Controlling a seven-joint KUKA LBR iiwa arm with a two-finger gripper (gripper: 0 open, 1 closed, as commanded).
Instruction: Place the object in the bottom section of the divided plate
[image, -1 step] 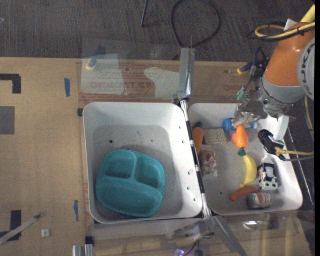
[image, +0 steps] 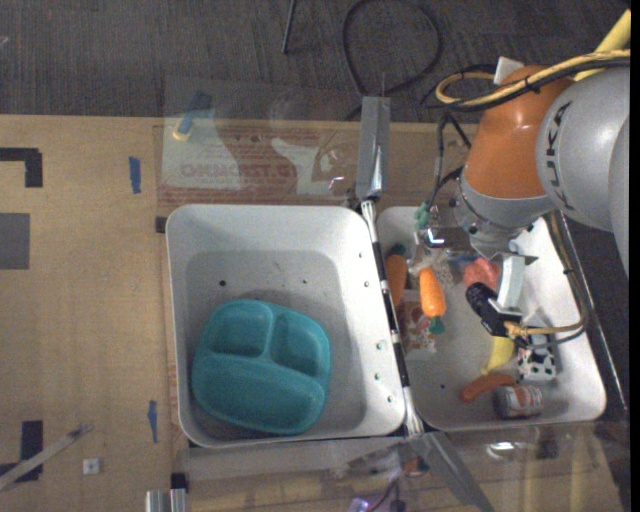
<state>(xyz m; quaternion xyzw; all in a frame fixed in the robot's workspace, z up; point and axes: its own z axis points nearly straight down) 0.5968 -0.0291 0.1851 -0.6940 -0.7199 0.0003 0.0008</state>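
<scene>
Camera view, looking down at a slant: we see the teal divided plate (image: 261, 365) lying flat in the left bin (image: 195, 235), toward its lower-left, with nothing on it. The right bin (image: 585, 385) carries the loose items: an orange carrot (image: 431, 293) near the bin's left side, a second orange piece (image: 397, 277) against the dividing wall, a yellow banana (image: 499, 352), a reddish sausage-shaped piece (image: 483, 388), a small can (image: 518, 401) and a black-and-white block (image: 538, 365). The arm (image: 560, 150) hangs over the right bin's upper part. The pincer (image: 436, 240) sits just above the carrot; we cannot tell how it is set. Tan bench (image: 80, 300) surrounds the bins.
</scene>
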